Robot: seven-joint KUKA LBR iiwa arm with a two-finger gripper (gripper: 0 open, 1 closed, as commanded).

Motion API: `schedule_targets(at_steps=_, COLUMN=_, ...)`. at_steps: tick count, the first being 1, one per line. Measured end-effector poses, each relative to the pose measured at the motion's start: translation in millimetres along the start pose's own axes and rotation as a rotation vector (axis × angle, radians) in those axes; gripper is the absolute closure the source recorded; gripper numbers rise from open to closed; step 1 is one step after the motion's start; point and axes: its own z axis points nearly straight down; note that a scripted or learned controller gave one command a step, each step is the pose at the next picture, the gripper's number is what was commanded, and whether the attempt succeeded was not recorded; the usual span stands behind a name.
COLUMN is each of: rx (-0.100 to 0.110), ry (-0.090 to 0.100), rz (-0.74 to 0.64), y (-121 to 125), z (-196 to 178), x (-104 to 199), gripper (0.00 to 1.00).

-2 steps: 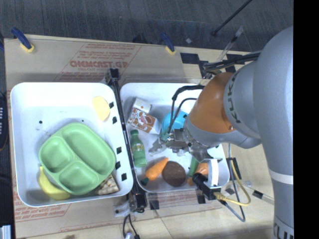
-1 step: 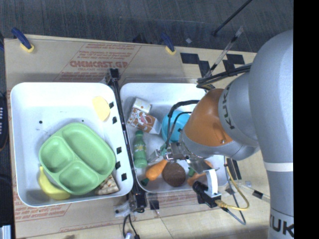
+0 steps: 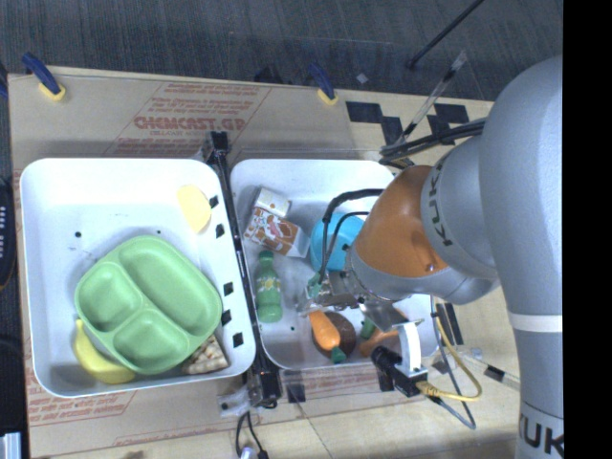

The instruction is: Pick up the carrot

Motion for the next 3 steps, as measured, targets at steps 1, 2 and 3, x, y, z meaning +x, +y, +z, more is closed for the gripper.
schedule_targets(at_steps=1, rx=-0.005, ry=0.008, rz=0.091, y=4.3, z=-92.4, x=53.3, gripper=1.00)
schedule_targets(at_steps=2, rx=0.001, ry=0.008, rz=0.466, y=7.0, z=-89.8, x=114.7, gripper=1.00)
schedule_targets(at_steps=3, rx=0.007, ry=0.005, rz=0.341, y=-2.4, z=-18.3, x=11.7, gripper=1.00)
